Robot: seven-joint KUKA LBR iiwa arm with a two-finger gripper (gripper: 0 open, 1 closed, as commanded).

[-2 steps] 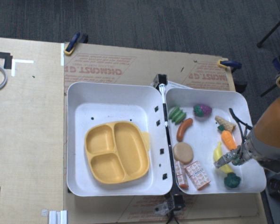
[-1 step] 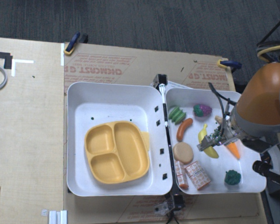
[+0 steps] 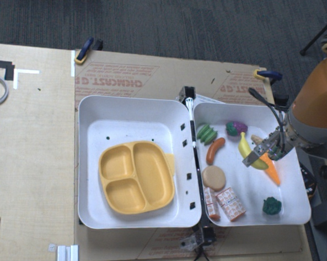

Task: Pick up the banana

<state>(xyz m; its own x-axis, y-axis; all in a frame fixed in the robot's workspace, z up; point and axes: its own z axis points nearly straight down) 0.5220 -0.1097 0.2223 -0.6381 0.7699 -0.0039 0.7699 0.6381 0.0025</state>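
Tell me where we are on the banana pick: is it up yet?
Not yet, as far as I can see. Done: the tool has reached the right bin and sits right over the banana. In hand: closing in on the banana's lower end, beside the carrot; I cannot tell whether it has a grip. Left: a confirmed grasp and the lift, since the banana looks to be lying on the bin floor.

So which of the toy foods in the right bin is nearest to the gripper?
The banana: the yellow one at the gripper, left of the carrot.
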